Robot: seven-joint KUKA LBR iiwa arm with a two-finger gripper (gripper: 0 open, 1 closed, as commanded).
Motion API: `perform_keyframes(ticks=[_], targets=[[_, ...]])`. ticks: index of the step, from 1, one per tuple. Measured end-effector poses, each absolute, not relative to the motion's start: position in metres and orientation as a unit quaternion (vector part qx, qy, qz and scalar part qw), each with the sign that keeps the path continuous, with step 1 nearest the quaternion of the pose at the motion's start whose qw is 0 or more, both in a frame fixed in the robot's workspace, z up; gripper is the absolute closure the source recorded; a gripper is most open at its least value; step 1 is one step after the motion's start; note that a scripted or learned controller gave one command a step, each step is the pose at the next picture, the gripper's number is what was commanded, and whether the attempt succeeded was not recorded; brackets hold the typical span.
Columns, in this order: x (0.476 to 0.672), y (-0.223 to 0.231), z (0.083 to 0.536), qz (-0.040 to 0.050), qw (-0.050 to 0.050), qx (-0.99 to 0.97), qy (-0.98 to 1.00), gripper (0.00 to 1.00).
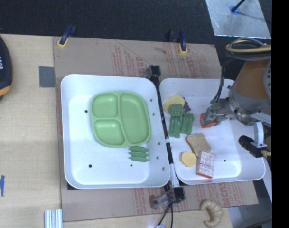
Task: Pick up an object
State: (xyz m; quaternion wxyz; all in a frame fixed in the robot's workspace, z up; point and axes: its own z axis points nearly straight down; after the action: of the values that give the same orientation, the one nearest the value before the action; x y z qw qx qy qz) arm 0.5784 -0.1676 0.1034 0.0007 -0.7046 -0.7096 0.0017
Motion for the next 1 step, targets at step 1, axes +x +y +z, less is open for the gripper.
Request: perform_keyframes(ticks=[1], targets=[[0.5931,-0.124,0.1838,-0.002,-0.002,-0.704,-0.71,1.0]])
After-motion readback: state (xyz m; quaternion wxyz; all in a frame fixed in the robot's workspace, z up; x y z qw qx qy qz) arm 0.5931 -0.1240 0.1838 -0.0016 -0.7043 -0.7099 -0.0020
